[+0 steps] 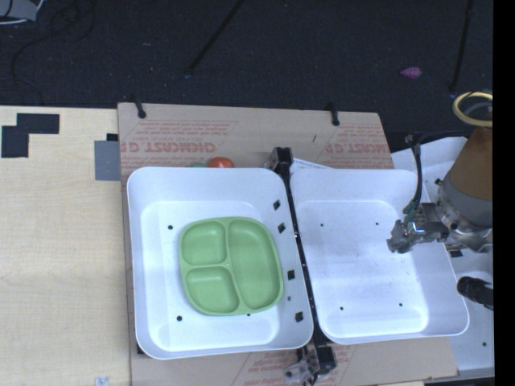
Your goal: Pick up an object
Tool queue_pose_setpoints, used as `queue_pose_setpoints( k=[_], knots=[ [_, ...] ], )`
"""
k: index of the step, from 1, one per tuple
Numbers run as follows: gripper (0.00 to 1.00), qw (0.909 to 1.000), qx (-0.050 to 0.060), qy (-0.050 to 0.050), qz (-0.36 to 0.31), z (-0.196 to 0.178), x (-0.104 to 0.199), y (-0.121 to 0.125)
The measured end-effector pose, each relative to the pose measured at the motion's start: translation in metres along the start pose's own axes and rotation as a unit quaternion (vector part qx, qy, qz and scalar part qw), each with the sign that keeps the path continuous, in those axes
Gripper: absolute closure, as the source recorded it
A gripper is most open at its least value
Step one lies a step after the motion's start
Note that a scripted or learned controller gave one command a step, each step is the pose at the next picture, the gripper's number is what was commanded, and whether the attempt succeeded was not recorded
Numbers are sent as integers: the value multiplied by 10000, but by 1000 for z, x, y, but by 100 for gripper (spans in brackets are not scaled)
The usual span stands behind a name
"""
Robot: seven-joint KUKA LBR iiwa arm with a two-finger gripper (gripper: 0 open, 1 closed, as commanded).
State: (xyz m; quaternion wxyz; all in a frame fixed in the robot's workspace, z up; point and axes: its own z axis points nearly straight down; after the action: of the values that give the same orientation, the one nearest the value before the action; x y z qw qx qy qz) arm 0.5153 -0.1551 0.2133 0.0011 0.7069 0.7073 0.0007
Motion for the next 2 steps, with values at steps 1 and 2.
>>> queue_pose_setpoints(
  k=[1, 2],
  knots=[
    [100, 10000, 30, 17, -17, 8, 52, 2],
    [100, 10000, 21, 16, -21, -4, 102, 7]
  ],
)
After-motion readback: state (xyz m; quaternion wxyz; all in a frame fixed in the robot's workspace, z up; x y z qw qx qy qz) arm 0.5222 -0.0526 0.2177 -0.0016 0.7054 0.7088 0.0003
